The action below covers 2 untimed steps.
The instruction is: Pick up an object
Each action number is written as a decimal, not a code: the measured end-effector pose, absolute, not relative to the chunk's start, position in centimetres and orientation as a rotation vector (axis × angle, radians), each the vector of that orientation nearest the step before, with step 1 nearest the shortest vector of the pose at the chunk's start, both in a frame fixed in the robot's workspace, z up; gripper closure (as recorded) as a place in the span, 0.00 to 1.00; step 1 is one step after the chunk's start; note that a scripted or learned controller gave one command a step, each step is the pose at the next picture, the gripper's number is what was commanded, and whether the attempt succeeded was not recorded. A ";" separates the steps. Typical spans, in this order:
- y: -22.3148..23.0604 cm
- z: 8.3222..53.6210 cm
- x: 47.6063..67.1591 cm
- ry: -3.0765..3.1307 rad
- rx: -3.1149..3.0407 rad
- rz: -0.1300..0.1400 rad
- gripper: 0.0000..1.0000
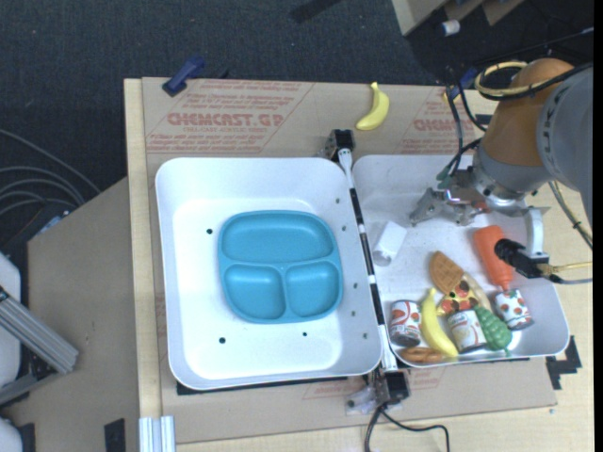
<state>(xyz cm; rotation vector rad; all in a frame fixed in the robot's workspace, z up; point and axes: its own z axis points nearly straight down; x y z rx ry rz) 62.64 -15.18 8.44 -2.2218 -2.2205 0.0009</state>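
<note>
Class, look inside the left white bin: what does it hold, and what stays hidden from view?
The left white bin holds one blue divided plate with three compartments, lying flat near the middle. Small dark dots mark the bin floor around it. Whatever lies beneath the plate is covered.

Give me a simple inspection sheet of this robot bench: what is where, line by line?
Surface: brown bench bearing two white bins, left bin and right bin.
Job's things: in the right bin, orange carrot, yellow banana, cans and other toy food, piled near its front right corner.
Clutter: blue divided tray in the left bin; a second banana on the bench behind the bins.
Gripper: gripper above the right bin's rear, nothing seen held.
Cables: black and yellow cables by the arm.
Surroundings: dark floor.
</note>
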 end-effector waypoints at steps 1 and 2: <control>-15.2 9.5 62.7 -2.222 -2.223 -0.001 1.00; -15.2 9.5 62.7 -2.222 -2.223 -0.001 0.00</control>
